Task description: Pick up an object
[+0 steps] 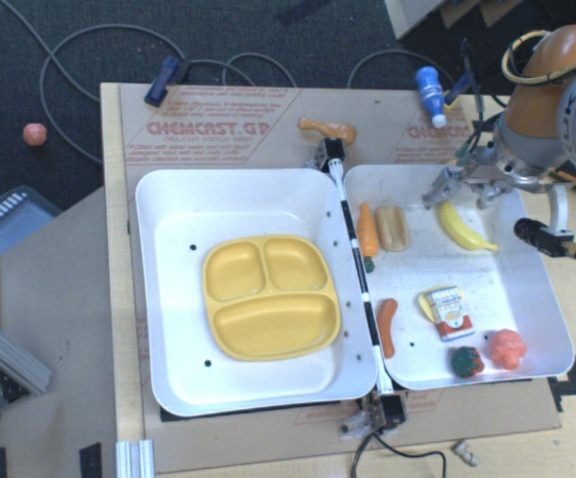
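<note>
My gripper [464, 191] hangs over the back of the right bin [552, 312], just above the top end of a yellow banana [466, 229]. Its two fingers stand apart, open, with nothing between them. In the same bin lie an orange carrot [367, 229] and a tan bun [394, 227] by the left wall. A red sausage [386, 325], a small yellow and red box [446, 312], a green and red fruit [467, 361] and a pink lump [508, 348] lie nearer the front.
The left bin [168, 267] holds a yellow divided plate [268, 295]. Behind the bins on the board lie a blue bottle [430, 93], a brown toy [328, 128] and a blue clamp [163, 80]. A black fitting [541, 235] juts over the right bin's rim.
</note>
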`<action>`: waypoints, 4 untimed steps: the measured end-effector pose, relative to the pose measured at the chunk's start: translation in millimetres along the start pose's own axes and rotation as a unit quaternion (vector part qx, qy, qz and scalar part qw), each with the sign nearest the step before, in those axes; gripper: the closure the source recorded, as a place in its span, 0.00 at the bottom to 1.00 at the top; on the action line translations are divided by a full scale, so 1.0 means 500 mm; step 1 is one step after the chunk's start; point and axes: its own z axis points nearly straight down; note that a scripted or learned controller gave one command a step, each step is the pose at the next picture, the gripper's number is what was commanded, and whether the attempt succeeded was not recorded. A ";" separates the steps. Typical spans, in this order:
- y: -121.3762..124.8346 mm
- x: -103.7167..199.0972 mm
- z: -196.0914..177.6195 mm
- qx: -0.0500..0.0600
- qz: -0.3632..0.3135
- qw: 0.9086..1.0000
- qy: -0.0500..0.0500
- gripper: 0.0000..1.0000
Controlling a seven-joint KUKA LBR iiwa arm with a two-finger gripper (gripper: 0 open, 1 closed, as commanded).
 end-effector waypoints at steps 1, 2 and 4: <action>0.002 0.000 -0.022 -0.002 0.000 1.000 -0.001 1.00; 0.001 0.000 -0.021 -0.001 0.000 1.000 -0.001 0.00; -0.033 -0.020 0.019 0.000 0.000 1.000 0.000 1.00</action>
